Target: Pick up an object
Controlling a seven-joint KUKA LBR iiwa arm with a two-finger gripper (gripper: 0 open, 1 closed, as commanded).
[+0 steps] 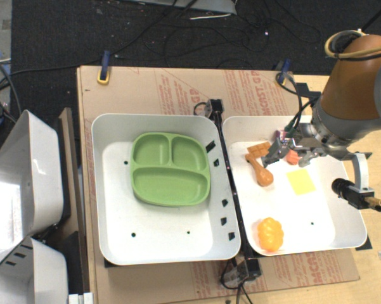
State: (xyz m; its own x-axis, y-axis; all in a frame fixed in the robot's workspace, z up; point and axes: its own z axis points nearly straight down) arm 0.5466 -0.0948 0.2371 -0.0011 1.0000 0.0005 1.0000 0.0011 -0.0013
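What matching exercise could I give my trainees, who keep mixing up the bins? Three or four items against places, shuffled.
Items:
1. green divided plate
2. yellow square
3. round orange object
4. gripper

Places:
A. near front edge of right bin
B. left bin
C. over back of right bin
D. middle of right bin

Pairs: 1-B, 2-D, 3-A, 4-C
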